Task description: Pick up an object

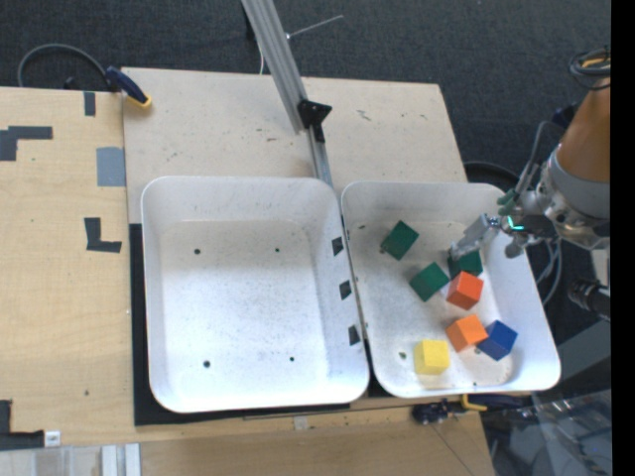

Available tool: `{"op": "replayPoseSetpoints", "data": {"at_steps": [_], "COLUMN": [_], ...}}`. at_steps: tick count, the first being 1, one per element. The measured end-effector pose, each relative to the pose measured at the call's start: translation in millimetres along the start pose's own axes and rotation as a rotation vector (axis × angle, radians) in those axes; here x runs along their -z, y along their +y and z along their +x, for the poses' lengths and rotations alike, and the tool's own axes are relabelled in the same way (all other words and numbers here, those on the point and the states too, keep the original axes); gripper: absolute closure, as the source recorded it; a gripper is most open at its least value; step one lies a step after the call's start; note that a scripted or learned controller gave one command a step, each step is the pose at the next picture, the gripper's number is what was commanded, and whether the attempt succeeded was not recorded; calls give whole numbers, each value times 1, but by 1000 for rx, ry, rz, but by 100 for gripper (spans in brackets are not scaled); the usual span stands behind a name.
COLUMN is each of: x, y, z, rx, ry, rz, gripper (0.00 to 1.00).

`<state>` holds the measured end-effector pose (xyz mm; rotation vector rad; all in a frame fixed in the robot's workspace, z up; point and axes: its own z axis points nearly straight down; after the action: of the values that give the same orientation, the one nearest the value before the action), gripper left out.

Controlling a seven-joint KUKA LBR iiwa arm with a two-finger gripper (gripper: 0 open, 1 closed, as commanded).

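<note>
Your gripper (466, 249) hovers over small, rigid-looking blocks in the right bin (526, 296); whether it is wide or narrow, I cannot tell. The orange cube (464, 290) looks light, so take it across two flat opposite faces.

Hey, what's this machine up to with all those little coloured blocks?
A robot arm is reaching in from the right over the right-hand bin, trying to pick up one of the blocks. Its tool hangs low by a green block and an orange block near the bin's far right side. Nothing has clearly been lifted. Also in that bin lie two more green blocks, another orange block, a blue block and a yellow block.
</note>
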<state>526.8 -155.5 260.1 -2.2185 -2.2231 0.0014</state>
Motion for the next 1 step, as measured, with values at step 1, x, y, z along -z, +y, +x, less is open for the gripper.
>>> {"op": "replayPoseSetpoints", "data": {"at_steps": [1], "x": [0], "y": [0], "z": [0], "rx": [0], "ry": [0], "rz": [0], "gripper": [0]}}
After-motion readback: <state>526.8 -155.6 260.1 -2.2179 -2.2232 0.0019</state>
